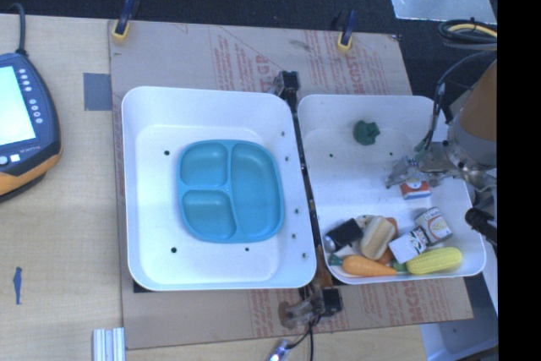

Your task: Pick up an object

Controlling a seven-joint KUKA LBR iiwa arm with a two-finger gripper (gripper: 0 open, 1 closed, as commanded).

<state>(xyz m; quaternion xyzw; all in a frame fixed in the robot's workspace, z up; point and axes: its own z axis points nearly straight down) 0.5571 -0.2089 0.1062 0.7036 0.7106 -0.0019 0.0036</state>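
Desk (68,207): pale wood with a brown cardboard sheet (254,63) laid on it; two clamps (125,19) pin the sheet's far edge at about 11 and 1 o'clock
Left bin (144,182): white and shallow, around 9 o'clock from the view's centre; a blue divided plate (230,190) lies flat in its middle
Right bin (338,118): white, touching the left bin along its side, at about 3 o'clock from the centre
Arm (478,110): comes in at 3 o'clock, its orange band at the view's right edge
Jaws (414,169): low over the right bin's right half; whether they are parted or closed cannot be told, and nothing is seen between them
Small red and white packet (415,189): just at 6 o'clock of the jaws, very close; contact cannot be told
Green lump (366,132): alone on the bin floor, at about 10 o'clock from the jaws, apart from them
Heap at 6 o'clock of the bin: corn cob (434,260), carrot (368,266), bread roll (377,237), black block (344,233), two small cartons (432,225); all well below the jaws
Handheld pendant (21,123): on the desk at 9 o'clock, screen lit
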